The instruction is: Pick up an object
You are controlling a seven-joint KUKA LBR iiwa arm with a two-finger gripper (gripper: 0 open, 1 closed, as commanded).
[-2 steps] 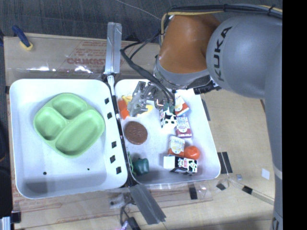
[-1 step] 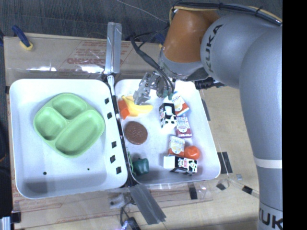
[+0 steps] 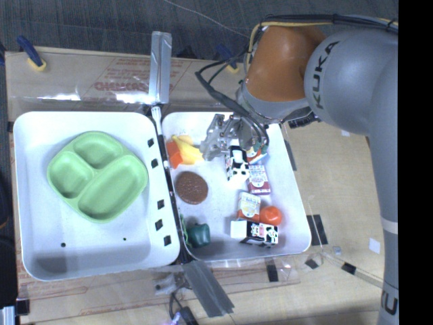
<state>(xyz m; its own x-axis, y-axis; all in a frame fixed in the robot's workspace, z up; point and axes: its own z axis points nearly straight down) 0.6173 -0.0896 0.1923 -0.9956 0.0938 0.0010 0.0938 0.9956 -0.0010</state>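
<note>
grey arm (image 3: 352, 80) with its orange band (image 3: 281, 63) loomed largest over the bench, reaching in from the right and bending down toward the upper part of the right bin (image 3: 203, 124). its gripper (image 3: 226, 137) hung over the far end of that bin, just beside a yellow and orange toy (image 3: 181, 150) on one side and a black-and-white cow-patterned carton (image 3: 236, 164) on the other. whether anything sat between the jaws, or how wide they stood, could not be told from where the onlooker stood; cables and metal parts hid them.

objects available for picking lay scattered across the right bin. a brown round disc (image 3: 192, 187) rested near the middle-left. a small pink-labelled carton (image 3: 258, 179) lay just below the cow-patterned one. further down, another small carton (image 3: 248, 205) touched an orange-red ball-like item (image 3: 270, 216). a second cow-patterned box (image 3: 256, 232) lay at the near-right corner, and a dark green object (image 3: 198, 233) sat at the near-left corner.

the left bin (image 3: 40, 242) held a pale green divided plate (image 3: 97, 175) with three compartments, set toward the far-centre of the bin, well apart from the gripper. a metal divider strip (image 3: 160, 73) ran up between the two bins, and a blue clamp (image 3: 31, 53) gripped the bench's far-left edge.
</note>
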